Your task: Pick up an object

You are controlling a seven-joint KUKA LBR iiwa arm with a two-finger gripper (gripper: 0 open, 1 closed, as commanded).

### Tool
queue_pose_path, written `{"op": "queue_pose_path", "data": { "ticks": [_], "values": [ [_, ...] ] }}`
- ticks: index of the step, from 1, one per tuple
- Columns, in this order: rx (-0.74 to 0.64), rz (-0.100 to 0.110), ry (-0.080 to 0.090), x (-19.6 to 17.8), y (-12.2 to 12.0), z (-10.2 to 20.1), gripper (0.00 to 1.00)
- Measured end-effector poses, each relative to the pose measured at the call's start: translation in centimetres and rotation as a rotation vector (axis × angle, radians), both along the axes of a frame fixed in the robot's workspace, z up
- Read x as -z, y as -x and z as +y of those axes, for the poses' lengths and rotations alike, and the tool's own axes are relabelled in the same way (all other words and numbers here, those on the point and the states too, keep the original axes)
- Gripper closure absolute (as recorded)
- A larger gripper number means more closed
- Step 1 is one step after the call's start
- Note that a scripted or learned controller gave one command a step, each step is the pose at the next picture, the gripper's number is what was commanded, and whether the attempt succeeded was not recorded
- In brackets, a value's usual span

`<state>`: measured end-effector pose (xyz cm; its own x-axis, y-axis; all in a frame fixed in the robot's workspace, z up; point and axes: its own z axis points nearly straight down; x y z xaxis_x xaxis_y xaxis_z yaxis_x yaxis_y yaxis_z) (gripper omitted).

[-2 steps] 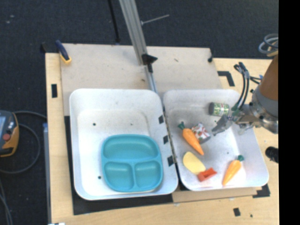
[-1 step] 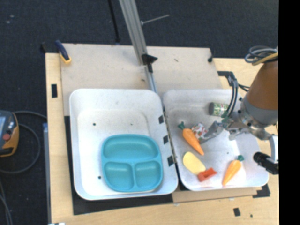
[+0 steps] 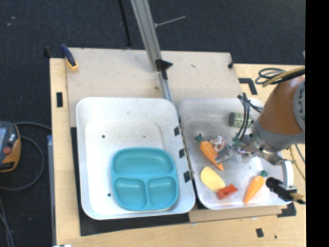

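Glossy teal plastic tray [image 3: 145, 178]; matt white bins [image 3: 92, 112]; pale wood bench [image 3: 123, 71].

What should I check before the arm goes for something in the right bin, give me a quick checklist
1. Claw over the right bin: ok.
2. Claw open: cannot tell, blurred.
3. Nearest target, the carrot left of the claw, unobstructed from above: ok.
4. Claw already holding something: cannot tell.
5. Second carrot, yellow piece and red piece lie apart from the target: ok.
6. Teal tray in the left bin, out of the way: ok.
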<state>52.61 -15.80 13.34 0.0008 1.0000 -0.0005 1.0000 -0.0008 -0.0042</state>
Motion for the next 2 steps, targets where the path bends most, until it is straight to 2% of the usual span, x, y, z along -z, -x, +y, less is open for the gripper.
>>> {"op": "queue_pose_path", "data": {
  "ticks": [1, 2],
  "values": [
    [0.000, -0.006, 0.002, 3.3, -0.1, -0.1, 0.00],
    [0.006, -0.011, 0.003, 2.0, -0.2, -0.3, 1.00]
  ]
}}
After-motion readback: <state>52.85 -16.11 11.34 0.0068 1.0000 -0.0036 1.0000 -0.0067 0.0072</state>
